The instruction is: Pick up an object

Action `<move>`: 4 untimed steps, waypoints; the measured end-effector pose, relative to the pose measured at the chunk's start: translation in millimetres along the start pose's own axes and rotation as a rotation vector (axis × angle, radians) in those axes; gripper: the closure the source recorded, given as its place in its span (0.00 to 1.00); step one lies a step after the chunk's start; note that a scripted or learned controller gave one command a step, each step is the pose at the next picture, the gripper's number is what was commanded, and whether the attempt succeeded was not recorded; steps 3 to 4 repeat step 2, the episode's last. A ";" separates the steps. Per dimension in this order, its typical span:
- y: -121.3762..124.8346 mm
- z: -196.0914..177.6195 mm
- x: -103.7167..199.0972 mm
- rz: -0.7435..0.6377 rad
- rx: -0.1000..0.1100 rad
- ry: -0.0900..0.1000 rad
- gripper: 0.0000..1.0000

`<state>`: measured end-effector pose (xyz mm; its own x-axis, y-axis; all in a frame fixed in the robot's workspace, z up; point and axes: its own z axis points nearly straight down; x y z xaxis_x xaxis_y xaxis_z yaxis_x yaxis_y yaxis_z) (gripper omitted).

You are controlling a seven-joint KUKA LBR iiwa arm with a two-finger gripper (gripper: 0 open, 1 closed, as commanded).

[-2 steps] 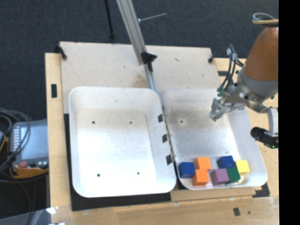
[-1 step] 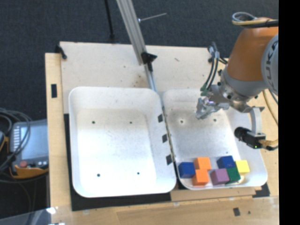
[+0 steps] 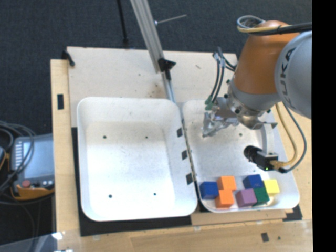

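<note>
White plastic bins, 2 of them, sit side by side on a plywood bench (image 3: 131,67). The left bin (image 3: 131,159) has nothing but some black dots on its floor. The right bin (image 3: 231,151) holds all the action.

So the grey-and-orange arm (image 3: 268,62) comes in from the right and hangs over the upper half of the right bin, with the gripper (image 3: 212,125) pointed down near that bin's left wall. Honestly can't tell how wide the claw is, it's a blurry metallic tangle from this angle, and nothing visible is caught in it.

All the blocks are bunched along the near edge of the right bin, well apart from the gripper: a blue block (image 3: 209,189), 2 orange ones (image 3: 228,182) (image 3: 224,198), a purple block (image 3: 245,198), a green block (image 3: 262,195), another blue one (image 3: 253,181) and a yellow block (image 3: 271,187). They're packed tight, touching or just beside each other.

A slanted aluminium rail (image 3: 149,35) runs down from the top to between the bins. A handheld controller (image 3: 31,167) lies off the bench's left side.
</note>
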<state>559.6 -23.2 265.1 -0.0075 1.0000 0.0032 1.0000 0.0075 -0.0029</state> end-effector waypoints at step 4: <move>-17.1 15.6 103.8 -0.001 -0.003 -0.001 1.00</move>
